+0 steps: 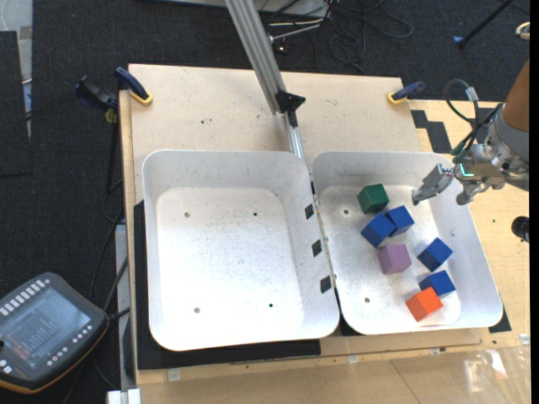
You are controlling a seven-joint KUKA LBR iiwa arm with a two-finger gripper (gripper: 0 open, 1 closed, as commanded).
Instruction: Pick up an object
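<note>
**Observer:** Position and state of your hand?

**Arm:** My two-finger gripper (448,188) hangs over the upper right rim of the right-hand shallow white plastic bin (480,251). Fingers spread, one pointing down-left, the other down-right; nothing between them. I judge the approach has hardly started; I sit high and off to the side, probably to keep clear of the pile.

**Observer:** Where are the candidates?

**Arm:** All in that right bin. Small dark green cube (372,198) nearest the top. Just below it, two blue cubes: the larger blue cube (379,228) touching the smaller blue cube (400,218). Pale purple cube (393,258) just under those. Another dark blue cube (434,253) lies to the right, then a low blue block (441,283) against an orange cube (424,304).

**Observer:** Obstructions?

**Arm:** Crowding. The paired blues leave no finger room between them. Green cube looks the most open, to my reckoning. The left-hand white bin (160,251) abuts the divider. A slanted aluminium rail (253,45) crosses the bench well above; a grey handheld pendant (42,331) lies at lower left.
</note>
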